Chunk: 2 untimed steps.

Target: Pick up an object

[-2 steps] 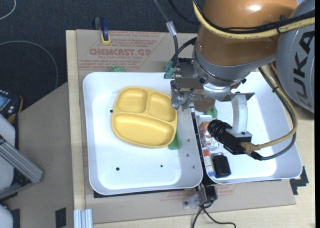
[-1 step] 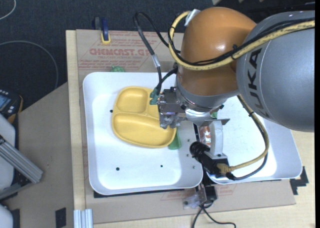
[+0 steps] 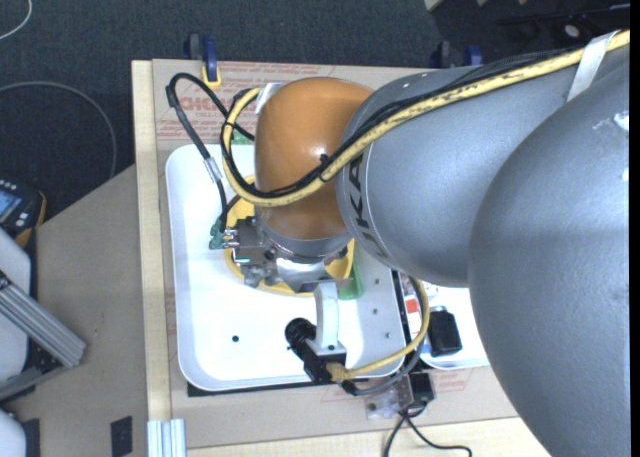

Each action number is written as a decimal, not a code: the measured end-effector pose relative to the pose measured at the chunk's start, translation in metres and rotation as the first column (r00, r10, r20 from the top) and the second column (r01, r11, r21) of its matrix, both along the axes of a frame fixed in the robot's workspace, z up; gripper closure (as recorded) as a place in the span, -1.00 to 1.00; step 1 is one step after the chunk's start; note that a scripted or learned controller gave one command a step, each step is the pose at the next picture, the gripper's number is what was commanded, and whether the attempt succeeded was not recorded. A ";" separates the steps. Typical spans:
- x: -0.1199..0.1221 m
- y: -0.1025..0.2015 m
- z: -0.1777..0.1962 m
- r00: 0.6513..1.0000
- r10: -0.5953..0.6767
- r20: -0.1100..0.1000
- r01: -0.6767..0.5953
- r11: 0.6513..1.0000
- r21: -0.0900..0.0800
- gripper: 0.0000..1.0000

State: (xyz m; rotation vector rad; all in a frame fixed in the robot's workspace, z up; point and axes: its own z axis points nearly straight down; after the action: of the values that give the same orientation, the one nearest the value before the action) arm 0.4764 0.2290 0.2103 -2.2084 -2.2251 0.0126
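My gripper [image 3: 288, 263] hangs low over the middle of the left white bin [image 3: 195, 275], beneath the orange band [image 3: 300, 160] of the wrist. The wrist hides what is directly under it. A yellow object [image 3: 243, 267] pokes out from below the gripper on the left and again on the right, with a small green piece [image 3: 350, 288] beside it. Whether the gripper touches the yellow object cannot be seen.
The big grey arm [image 3: 500, 165] covers most of the right bin; a red-and-white item [image 3: 405, 297] and a black object [image 3: 442, 333] show at its lower edge. Black and yellow cables [image 3: 215, 160] loop over the left bin's far side. A blue clamp [image 3: 208, 53] sits at the bench's back edge.
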 end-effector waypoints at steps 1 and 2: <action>0.002 -0.004 0.016 1.000 -0.009 0.009 0.009 1.000 0.002 1.00; 0.003 -0.004 0.026 1.000 -0.010 0.010 0.010 1.000 0.003 1.00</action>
State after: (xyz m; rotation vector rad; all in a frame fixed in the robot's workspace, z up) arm 0.4790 0.2254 0.2358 -2.2232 -2.2181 -0.0015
